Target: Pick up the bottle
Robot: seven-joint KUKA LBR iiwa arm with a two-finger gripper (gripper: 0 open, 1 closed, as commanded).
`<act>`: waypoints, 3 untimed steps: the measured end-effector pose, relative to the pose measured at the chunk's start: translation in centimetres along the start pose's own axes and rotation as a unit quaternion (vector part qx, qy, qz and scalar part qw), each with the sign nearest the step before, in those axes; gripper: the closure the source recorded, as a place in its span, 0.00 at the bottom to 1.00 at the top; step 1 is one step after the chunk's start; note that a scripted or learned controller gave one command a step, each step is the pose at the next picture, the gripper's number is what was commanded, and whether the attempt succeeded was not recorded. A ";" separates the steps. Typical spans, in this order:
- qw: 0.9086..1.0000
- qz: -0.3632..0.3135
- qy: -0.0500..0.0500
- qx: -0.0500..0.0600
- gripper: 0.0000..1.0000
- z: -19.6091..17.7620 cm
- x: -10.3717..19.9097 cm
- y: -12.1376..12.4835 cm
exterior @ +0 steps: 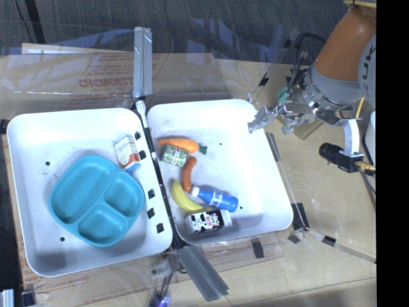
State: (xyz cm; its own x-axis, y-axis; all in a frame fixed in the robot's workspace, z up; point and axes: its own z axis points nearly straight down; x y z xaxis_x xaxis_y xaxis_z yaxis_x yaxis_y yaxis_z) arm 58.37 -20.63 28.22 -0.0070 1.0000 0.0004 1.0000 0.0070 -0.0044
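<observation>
1. One blue bottle [216, 199] lies on its side in the right bin [255, 190], near the front, touching a banana [185, 198].
2. Beside them sit a sausage [188, 173], a carrot [179, 144], a green can [172, 155] and a black-and-white carton [206, 221].
3. Over the bin's far right corner, the gripper [268, 117] hangs well apart from the bottle; whether it is open or closed cannot be told.
4. A blue divided plate [96, 200] lies in the left bin [38, 139].

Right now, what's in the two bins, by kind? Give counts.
Bottles: 1, blue bottle
Food items: 3, carrot, sausage, banana
Cans: 1, green can
Cartons: 2, left-bin carton, cow-print carton
Trays: 1, blue tray
Total: 8
</observation>
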 end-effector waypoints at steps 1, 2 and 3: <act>0.999 0.047 0.001 0.001 0.00 1.6 0.7 0.6; 0.986 0.167 0.000 -0.001 0.00 -11.4 2.5 -0.5; 0.990 0.141 0.000 0.001 0.00 0.9 4.5 -5.0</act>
State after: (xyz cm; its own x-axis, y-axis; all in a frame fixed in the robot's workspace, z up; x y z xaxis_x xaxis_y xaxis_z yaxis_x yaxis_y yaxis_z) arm 53.35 -16.15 27.32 0.2726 0.9621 -0.0012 0.9621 -0.2727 -0.0061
